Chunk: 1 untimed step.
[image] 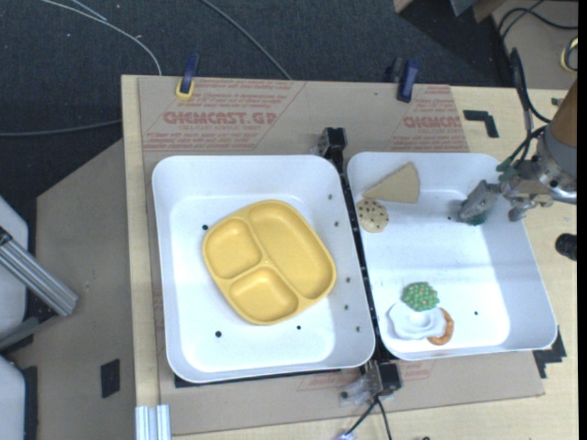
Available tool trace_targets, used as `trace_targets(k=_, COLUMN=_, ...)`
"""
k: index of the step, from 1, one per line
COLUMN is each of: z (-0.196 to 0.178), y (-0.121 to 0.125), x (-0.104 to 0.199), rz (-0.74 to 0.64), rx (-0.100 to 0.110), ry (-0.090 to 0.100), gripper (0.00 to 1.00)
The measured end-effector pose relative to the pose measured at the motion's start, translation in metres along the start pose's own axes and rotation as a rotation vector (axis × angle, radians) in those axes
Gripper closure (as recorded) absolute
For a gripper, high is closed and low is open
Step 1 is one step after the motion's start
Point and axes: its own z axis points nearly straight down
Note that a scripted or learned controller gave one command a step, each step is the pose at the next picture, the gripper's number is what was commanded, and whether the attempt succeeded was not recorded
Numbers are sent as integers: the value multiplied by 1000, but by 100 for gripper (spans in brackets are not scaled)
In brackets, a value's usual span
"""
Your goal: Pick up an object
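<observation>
The right bin (pixel 514 273) holds a tan wedge-shaped piece (pixel 396 184) at its far left corner and a round speckled cookie (pixel 371 214) just in front of it. Near the front lies a green broccoli piece (pixel 420 295) on a white object (pixel 410 322), with an orange-brown ring (pixel 444 330) beside it. My gripper (pixel 495 207) hangs over the far right part of this bin, open, with nothing between its fingers (pixel 473 205). It stands well to the right of the wedge and behind the broccoli.
The left bin (pixel 183 337) carries a yellow divided plate (pixel 267 261) in its middle. A black clamp (pixel 332 141) sits between the bins at the back. Two blue clips (pixel 404 79) hold the cardboard's far edge. Cables run at the far right.
</observation>
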Motion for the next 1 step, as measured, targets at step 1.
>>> trace_targets(k=1, z=-9, y=3, x=1, rz=-4, rx=-15, ry=-3, gripper=0)
